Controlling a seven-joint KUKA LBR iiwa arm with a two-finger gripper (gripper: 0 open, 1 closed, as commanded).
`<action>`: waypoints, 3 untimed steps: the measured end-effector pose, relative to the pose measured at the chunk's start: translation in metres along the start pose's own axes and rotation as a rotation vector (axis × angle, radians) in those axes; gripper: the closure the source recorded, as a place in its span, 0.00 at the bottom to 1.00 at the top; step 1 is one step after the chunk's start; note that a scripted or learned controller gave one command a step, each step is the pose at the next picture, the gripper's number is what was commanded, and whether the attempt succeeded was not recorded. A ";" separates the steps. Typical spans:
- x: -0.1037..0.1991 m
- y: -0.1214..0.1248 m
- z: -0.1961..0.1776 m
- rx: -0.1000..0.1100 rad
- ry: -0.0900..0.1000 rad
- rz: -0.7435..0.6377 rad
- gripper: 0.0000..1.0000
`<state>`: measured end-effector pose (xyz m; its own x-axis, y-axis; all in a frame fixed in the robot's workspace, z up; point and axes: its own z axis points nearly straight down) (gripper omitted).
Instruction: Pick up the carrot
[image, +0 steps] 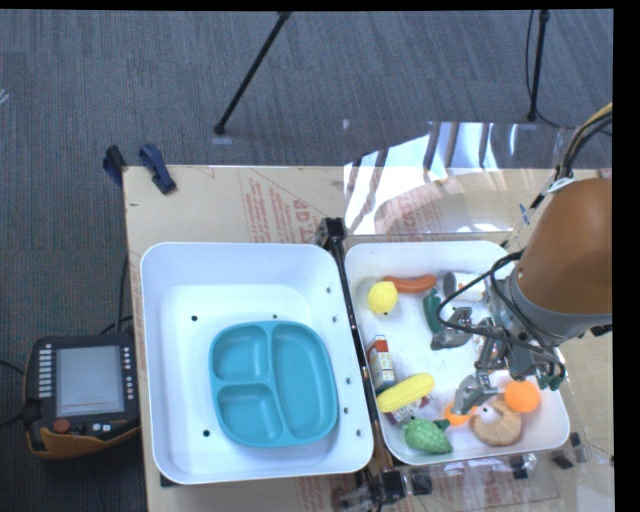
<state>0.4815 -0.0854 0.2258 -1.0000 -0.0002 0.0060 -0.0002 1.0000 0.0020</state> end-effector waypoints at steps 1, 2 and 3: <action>0.002 -0.047 0.074 -0.002 0.004 0.001 0.00; 0.005 -0.083 0.141 -0.002 0.002 0.261 0.00; 0.005 -0.081 0.134 -0.003 0.005 0.256 1.00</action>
<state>0.4761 -0.1661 0.0912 -0.9674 0.2529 0.0120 0.2529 0.9675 0.0029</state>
